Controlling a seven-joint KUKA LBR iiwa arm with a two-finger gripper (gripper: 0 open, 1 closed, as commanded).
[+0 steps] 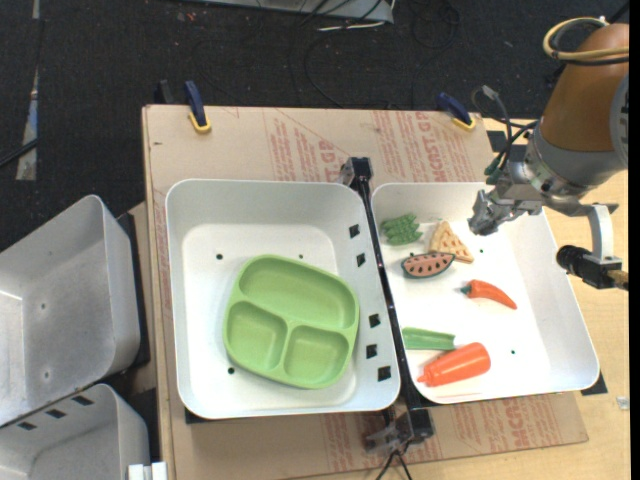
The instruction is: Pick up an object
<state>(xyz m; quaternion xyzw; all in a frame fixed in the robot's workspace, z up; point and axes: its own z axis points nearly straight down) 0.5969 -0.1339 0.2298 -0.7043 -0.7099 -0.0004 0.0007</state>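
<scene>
1. Camera view, looking down at a slant: candidates for picking lie loose in the right bin (560, 313) — a tan wedge-shaped toy (449, 241), a watermelon slice (427, 264), a green ridged piece (400, 229), a small red-orange pepper (488, 292), a green pod (428, 338) and a large orange-red carrot-like toy (456, 364).
2. Closest to the pincer (484, 215): the tan wedge, just beside and below it, touching the watermelon slice; no target singled out, so judged a likely first choice only by nearness.
3. Pincer hangs over the upper part of the right bin, pointing down; nothing visible between its tips; opening too dark and small to read, so cannot tell how far apart.
4. Toys spread apart across the bin floor, probably scattered so that each can be approached singly; carrot and pod lie near each other by the front wall.
5. Left bin (195, 218) carries a green divided plate (292, 320), tilted slightly in plan, well apart from the arm (585, 108).
6. Both bins sit side by side on a cardboard-covered table (280, 133), the sheet pinned at the back edge by two clamps (197, 106).
7. Red printing on the cardboard, upside down and too faint to read with confidence.
</scene>
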